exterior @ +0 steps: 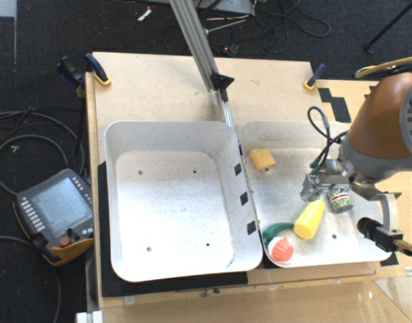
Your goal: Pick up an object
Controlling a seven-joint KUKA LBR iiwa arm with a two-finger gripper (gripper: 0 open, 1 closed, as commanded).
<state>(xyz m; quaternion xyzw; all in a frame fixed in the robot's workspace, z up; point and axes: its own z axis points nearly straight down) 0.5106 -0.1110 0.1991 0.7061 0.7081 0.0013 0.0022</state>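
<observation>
Nearest the camera, along the front edge of the right bin (367, 258), a green-and-orange toy (279, 244) lies in the front left corner, its orange round end toward the rim and its green part curling up along the divider. Just behind it and touching or nearly so, a yellow bottle-shaped object (309, 219) lies tilted, its narrow end pointing back toward the arm. These two sit low in the bin's corner, probably because the sloped walls let loose things slide together there.

A little farther back, the hand (318, 184) is down inside the right bin, just beside the upper tip of the yellow object. Whether it is spread or pressed together I cannot tell; its metal parts are crowded and partly covered by the wrist. Nothing can be seen between them. A small green-and-white labelled item (339, 199) lies right under the wrist, next to the hand. The arm (387, 123) leans in from the right, cable looped above, which suits a downward reach at the cluster.

Farther still, a yellow block (262, 159) rests alone near the divider, well apart from the others. The left bin (118, 140) sits beside it on the counter (158, 79).

Any of these would serve as the object to pick; the yellow bottle shape seems the likeliest target.
</observation>
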